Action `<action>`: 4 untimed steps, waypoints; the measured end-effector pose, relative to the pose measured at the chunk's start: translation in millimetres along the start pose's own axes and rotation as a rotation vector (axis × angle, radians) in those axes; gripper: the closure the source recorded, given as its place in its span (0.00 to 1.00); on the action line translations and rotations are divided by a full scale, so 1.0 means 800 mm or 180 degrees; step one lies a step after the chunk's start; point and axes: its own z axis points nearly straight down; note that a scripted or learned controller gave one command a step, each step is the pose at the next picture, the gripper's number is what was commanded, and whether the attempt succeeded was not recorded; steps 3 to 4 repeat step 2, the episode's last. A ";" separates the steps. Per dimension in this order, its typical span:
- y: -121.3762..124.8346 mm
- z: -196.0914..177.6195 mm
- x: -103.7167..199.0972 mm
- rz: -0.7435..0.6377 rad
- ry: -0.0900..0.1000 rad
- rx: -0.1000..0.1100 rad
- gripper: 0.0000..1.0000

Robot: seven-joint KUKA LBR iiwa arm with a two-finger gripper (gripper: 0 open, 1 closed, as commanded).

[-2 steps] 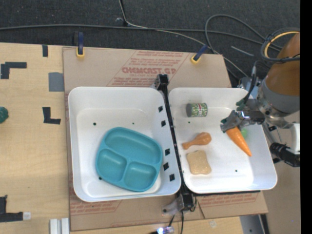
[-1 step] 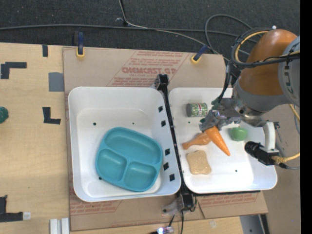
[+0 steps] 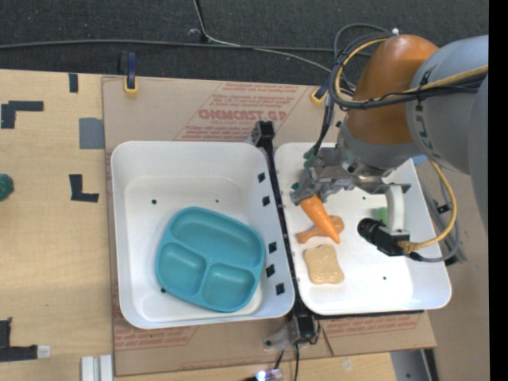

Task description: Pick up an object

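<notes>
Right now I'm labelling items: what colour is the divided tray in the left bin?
Teal blue tray, camera view.

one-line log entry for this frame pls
phase: reaching | gripper: low over right white bin, at orange plastic carrot | beige bread-slice toy: beside carrot | teal divided plate: in left white bin

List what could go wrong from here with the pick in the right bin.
1. The end effector sits at the upper tip of the carrot, not its middle; a grasp there may slip or tip it.
2. The carrot lies close above the cracker, so a dragged carrot could push it.
3. The work is close to the bin wall between the bins, so the end effector might bump it.
</notes>
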 end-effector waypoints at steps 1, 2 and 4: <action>0.010 0.015 0.056 0.0006 -0.0003 0.0002 1.00; 0.027 0.008 0.128 0.0000 0.0001 -0.0003 1.00; 0.027 0.008 0.128 0.0000 0.0001 -0.0003 1.00</action>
